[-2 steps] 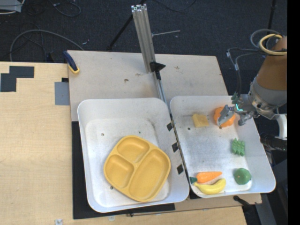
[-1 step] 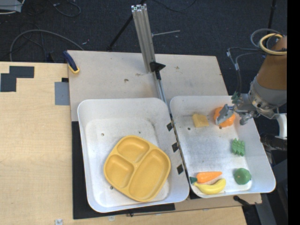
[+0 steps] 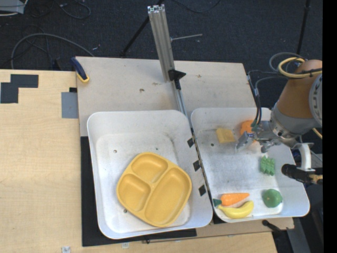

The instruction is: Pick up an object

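In the right bin [image 3: 237, 167], my gripper [image 3: 254, 143] hangs low over the far right part, open, with nothing between its fingers. An orange toy [image 3: 247, 126] lies just behind the left finger, partly hidden by the wrist. A pale yellow block [image 3: 225, 136] sits a little to the gripper's left. A green leafy toy [image 3: 267, 165] lies just in front of it, to the right. Along the near edge rest a carrot [image 3: 234, 198], a banana [image 3: 237, 210] and a round green toy [image 3: 272, 197].
The left bin [image 3: 105, 141] holds a yellow divided plate [image 3: 154, 188]. A metal post [image 3: 163, 41] rises behind the bins, with black clips along the wall between them. The arm's grey body [image 3: 297, 104] stands over the right bin's far right corner.
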Available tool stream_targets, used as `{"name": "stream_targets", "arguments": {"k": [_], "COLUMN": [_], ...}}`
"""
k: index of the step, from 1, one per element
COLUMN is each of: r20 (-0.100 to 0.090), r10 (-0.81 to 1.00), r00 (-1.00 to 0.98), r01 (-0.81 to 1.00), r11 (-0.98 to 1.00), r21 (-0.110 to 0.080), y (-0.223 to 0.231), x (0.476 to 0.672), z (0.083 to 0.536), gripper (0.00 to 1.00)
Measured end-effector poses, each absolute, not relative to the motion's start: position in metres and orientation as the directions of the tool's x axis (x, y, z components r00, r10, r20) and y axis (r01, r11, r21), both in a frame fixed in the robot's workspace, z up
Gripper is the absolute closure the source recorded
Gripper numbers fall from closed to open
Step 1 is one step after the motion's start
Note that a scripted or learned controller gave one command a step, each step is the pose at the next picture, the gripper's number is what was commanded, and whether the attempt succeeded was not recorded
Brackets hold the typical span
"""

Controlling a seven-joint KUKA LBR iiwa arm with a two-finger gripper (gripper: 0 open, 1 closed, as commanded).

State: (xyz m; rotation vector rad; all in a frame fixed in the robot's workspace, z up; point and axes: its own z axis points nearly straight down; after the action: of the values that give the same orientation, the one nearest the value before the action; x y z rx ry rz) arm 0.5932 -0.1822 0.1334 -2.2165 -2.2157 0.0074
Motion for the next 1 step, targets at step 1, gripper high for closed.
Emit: {"name": "stream_targets", "arguments": {"k": [1], "r20": [-0.001], "r10": [1.000], "r00": [0.000], "r01": [1.000], "r11": [0.000], "r21": [0.001], "y": [-0.1831], "x": [0.5942], "z": [0.1017], "gripper": [0.00]}}
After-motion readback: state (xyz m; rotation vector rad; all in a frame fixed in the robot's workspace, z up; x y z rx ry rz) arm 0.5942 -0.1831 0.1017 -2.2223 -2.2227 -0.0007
